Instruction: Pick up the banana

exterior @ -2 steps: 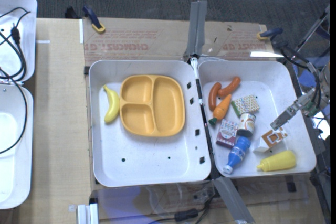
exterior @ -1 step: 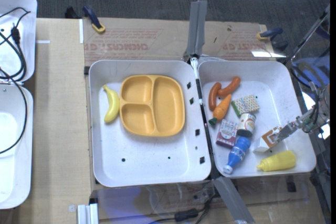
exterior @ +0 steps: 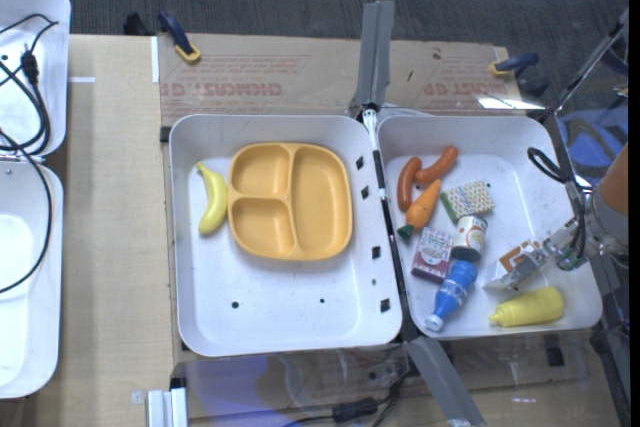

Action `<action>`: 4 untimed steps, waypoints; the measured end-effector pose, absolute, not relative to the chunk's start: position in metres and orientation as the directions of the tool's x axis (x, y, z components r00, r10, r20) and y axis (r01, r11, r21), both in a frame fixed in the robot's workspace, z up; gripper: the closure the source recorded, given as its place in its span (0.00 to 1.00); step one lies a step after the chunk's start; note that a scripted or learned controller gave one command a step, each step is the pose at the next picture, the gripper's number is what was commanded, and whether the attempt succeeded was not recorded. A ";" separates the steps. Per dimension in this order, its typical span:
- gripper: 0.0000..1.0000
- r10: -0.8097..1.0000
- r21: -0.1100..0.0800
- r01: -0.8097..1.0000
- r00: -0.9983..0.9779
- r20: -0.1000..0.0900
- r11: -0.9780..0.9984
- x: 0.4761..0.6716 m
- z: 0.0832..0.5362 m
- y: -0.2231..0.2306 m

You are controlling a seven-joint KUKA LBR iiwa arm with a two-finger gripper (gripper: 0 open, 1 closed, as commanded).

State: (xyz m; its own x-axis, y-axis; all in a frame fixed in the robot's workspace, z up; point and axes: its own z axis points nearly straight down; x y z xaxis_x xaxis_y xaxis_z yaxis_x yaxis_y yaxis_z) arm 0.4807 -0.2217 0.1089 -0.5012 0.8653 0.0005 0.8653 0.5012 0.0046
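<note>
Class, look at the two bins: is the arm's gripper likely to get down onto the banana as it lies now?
Probably yes: the banana lies uncovered on the left bin floor beside the yellow tray, open from above. The gripper sits far across the right bin.

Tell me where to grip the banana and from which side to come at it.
Grip the banana across its thicker middle, coming straight down. It lies flat in the left bin, close beside the yellow divided plate, so fingers should probably close along the bend's narrow width.
</note>
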 end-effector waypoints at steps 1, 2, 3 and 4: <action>0.00 0.868 0.018 0.868 -0.496 -0.020 0.497 0.519 0.106 -0.188; 0.00 0.801 -0.001 0.801 -0.599 0.002 0.599 0.478 0.090 -0.223; 0.00 0.769 0.000 0.769 -0.639 0.000 0.639 0.483 0.090 -0.223; 0.00 0.694 0.003 0.694 -0.720 -0.004 0.720 0.480 0.091 -0.204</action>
State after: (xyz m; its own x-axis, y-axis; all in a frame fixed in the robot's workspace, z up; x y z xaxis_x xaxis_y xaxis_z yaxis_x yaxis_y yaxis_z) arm 0.4800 -0.2043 0.0913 -0.7197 0.6942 -0.0043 0.6942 0.7198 0.0026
